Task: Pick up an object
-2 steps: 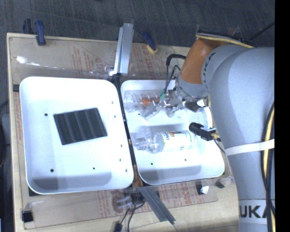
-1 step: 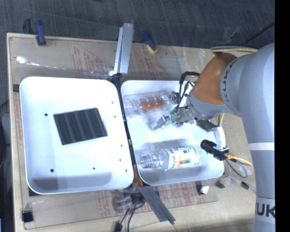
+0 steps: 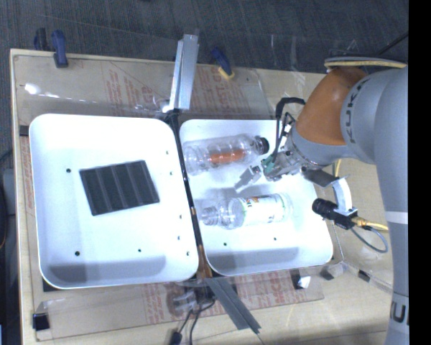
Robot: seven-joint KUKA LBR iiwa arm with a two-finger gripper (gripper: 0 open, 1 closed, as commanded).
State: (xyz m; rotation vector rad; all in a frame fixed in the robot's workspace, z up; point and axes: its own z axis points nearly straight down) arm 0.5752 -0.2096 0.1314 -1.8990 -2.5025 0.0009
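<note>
Two bottles lie in the right bin (image 3: 312,254): the far bottle (image 3: 223,154), clear with an orange label, on its side with cap pointing right; the near bottle (image 3: 248,210), clear with a white label, also on its side, just beside it and nearer the camera. Neither is lifted; both rest on the bin floor.

Camera view, left to right:
- Left bin (image 3: 50,142) holds one dark ribbed pad (image 3: 120,186), flat, roughly mid-bin. Well apart from the arm.
- Divider (image 3: 182,70) sits between the bins.
- Right bin: gripper (image 3: 250,177) is down inside it, in the gap between the two bottles, close to the far bottle's cap end and just above the near bottle's label. Fingers look spread apart, one pale fingertip (image 3: 243,181) pointing left. Nothing visible between them. I can't tell whether a finger touches either bottle.
- Arm (image 3: 345,121) comes in from the right, orange band over the bin's right rim.

Progress, my read: the approach is done and the gripper is at grasp height, but there is no grasp yet. Left to do: settle over one bottle, close on it, lift clear of the bin. Sitting between two round bottles, the fingers could nudge one away instead of straddling it.
</note>
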